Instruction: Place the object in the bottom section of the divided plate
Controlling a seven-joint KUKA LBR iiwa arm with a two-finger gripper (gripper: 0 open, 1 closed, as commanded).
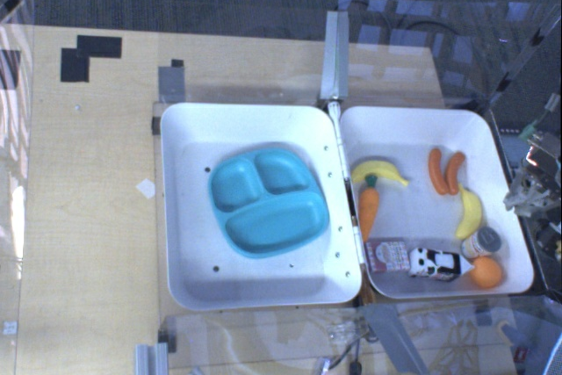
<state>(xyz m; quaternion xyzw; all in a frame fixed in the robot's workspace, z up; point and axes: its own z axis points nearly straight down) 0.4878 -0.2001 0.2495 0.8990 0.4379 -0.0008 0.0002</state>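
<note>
Currently the blue divided plate (266, 200) sits in the left white bin (184, 277), roughly centred, all three sections bare: two small ones on the far side, one wide bottom section nearest the camera. Everything else is placed relative to that plate: the right white bin (413, 132) touches the left bin's right wall and holds all the loose items. Closest to the plate, just past the divider wall, is a carrot (368, 208) with a banana (379, 172) touching its green top. Further right lie two red sausages (445, 171) side by side, then a second banana (471, 213). Along the right bin's near wall: a small brown carton (386, 256), a black-and-white cow toy (435, 263), an orange (485, 273), and a small grey-lidded jar (484, 241) just above it. The gripper (529, 189) sits at the right bin's right rim, well apart from the plate; finger state can't be told at this angle, nothing visibly held.
</note>
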